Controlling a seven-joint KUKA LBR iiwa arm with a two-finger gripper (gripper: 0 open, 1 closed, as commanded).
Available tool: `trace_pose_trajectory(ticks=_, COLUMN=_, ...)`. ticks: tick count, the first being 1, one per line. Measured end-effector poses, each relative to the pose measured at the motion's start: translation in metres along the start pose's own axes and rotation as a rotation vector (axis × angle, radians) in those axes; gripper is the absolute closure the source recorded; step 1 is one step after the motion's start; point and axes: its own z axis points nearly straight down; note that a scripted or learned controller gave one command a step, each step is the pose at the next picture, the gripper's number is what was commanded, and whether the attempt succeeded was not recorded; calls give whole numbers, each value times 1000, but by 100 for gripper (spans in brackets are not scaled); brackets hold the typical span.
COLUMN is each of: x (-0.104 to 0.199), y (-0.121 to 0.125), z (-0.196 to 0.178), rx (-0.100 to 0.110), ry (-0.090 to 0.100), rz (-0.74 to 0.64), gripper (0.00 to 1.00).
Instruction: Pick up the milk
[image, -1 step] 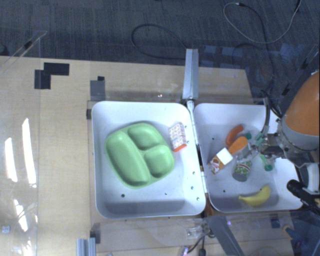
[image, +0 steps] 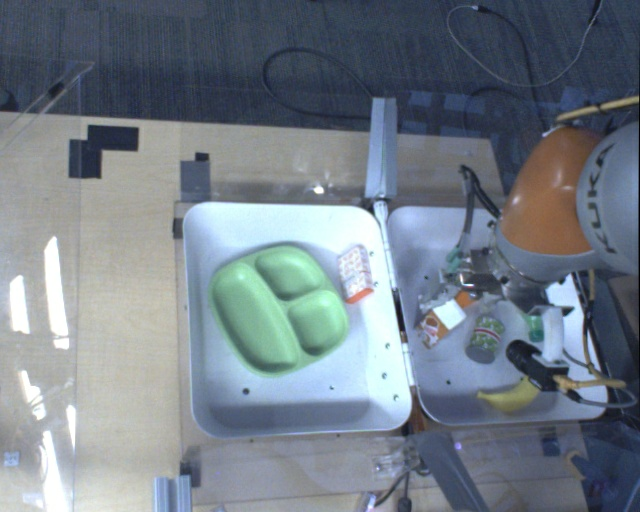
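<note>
- The arm (image: 560, 205) reaches in from the right of the frame, its orange-and-grey bulk hanging over the upper part of the right bin (image: 425, 385).
- The gripper (image: 462, 272) sits low at the arm's lower-left end, a dark tangle of metal and cable; whether it is spread or pressed together cannot be told from here.
- The milk (image: 440, 322) appears to be the small carton lying in the right bin, white on top with an orange-brown side, boxy and flat-faced.
- Key relation: the milk lies just below and slightly left of the gripper in the frame, near but apart from it.
- The carton's long axis seems to run diagonally, from lower left to upper right.
- Judgement: the coming move calls for a short drop toward the lower left, with the grip set across the carton's narrow width.
- Neighbours crowd it: a round green can (image: 485, 340) sits just right of the milk, and a curved yellow banana (image: 510, 398) lies along the bin's lower edge.
- Over in the left bin (image: 215, 400), a smooth green divided tray (image: 280, 308) lies well apart, with a small patterned packet (image: 354, 273) beside it.
</note>
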Motion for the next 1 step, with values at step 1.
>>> trace_pose_trajectory(ticks=1, x=-38, y=-18, z=53, rx=-4, ry=-1, rz=125, gripper=0)
